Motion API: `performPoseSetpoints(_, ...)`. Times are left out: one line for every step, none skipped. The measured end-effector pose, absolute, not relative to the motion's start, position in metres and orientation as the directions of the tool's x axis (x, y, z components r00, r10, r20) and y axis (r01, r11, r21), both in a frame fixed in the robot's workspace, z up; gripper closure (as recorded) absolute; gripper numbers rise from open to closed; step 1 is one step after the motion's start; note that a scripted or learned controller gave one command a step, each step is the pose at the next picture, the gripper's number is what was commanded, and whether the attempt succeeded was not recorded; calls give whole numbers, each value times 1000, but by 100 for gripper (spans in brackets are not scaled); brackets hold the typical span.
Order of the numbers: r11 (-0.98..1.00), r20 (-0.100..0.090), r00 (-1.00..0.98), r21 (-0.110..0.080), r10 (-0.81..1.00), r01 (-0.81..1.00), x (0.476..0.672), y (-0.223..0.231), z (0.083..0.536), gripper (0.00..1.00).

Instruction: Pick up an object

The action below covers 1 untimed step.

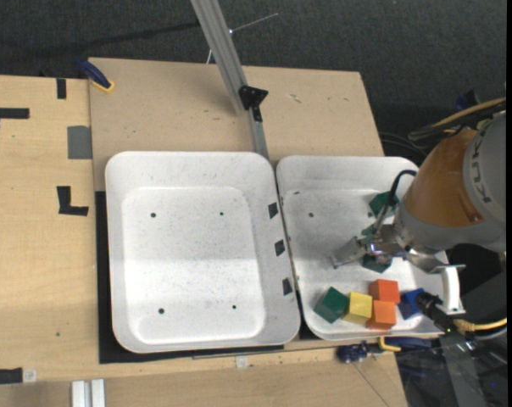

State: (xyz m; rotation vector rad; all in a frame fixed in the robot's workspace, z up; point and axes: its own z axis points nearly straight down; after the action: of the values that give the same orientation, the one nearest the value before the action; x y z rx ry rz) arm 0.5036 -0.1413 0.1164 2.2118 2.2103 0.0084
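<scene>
The right bin (324, 185) holds a cluster of blocks along its near edge: a dark green block (331, 303), a yellow block (359, 305), two orange blocks (384, 291) (381, 313) and a blue piece (414, 301). Another green object (381, 202) lies further back, partly hidden by the arm. My gripper (364, 253) hangs low over the right bin's middle, just behind the orange blocks and right of bare bin floor. Nothing is visibly held in it. The orange-banded wrist (442, 193) hides the bin's right side.
The left bin (188, 253) sits beside the right one, divided from it by a shared rim with black clips (280, 246). A slanted metal pole (226, 49) crosses the back. Cables and a small blue-yellow item (362, 351) lie past the front edge.
</scene>
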Motion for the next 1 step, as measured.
performPoseSetpoints(0, -8, 0, 16, 1000, 1000, 504, -141, 125, 100)
